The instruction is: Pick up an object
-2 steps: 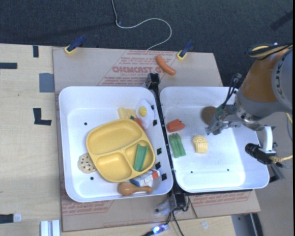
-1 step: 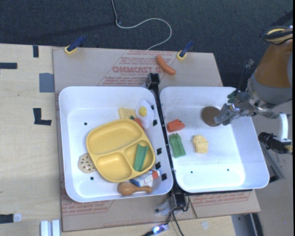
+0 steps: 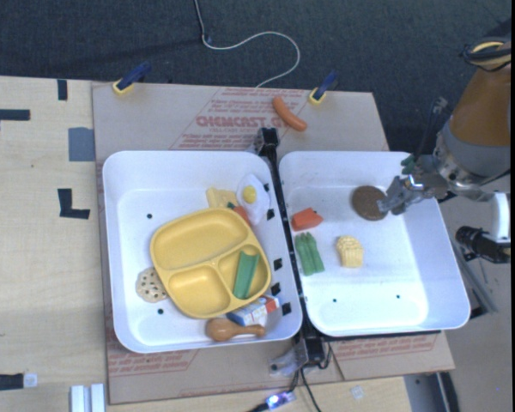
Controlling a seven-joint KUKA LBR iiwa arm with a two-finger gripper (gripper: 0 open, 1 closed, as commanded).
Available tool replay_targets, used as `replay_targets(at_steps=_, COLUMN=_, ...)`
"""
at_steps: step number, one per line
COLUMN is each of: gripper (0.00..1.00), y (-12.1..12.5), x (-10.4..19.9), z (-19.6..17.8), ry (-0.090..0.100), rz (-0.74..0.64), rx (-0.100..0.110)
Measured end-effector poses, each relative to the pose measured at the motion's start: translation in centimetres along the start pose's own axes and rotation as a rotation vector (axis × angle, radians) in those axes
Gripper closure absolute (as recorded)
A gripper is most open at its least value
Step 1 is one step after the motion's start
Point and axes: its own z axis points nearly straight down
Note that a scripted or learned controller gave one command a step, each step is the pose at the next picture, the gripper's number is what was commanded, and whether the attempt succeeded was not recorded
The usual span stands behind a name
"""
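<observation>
The right bin point(image 3: 429, 303) holds a brown round patty point(image 3: 368, 202) near its back wall. Also in it are a yellow corn piece point(image 3: 350, 251), a green ridged vegetable point(image 3: 308, 253) and an orange-red piece point(image 3: 305, 220). My gripper point(image 3: 401, 196) hangs low at the bin's back right corner, right beside the patty's right edge. From this view I cannot say if it touches the patty. The grey arm with its orange band point(image 3: 485, 101) comes in from the right.
The left bin point(image 3: 120, 221) carries a yellow divided plate point(image 3: 197, 260) with a green cucumber point(image 3: 246, 273) on it. Around the plate lie a cookie point(image 3: 150, 286), a drumstick point(image 3: 232, 327) and a fried egg point(image 3: 250, 195). A hot dog point(image 3: 289, 114) lies on the cardboard behind the bins.
</observation>
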Motion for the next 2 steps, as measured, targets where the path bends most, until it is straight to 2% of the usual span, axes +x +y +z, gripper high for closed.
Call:
replay_targets(at_steps=1, gripper=1.0, y=-1.4, x=5.4, z=-0.7, ry=0.001, rz=-0.003, rx=0.002)
replay_targets(at_steps=2, gripper=1.0, y=-0.7, x=8.7, z=-0.2, ry=0.0, rz=-0.002, rx=0.003)
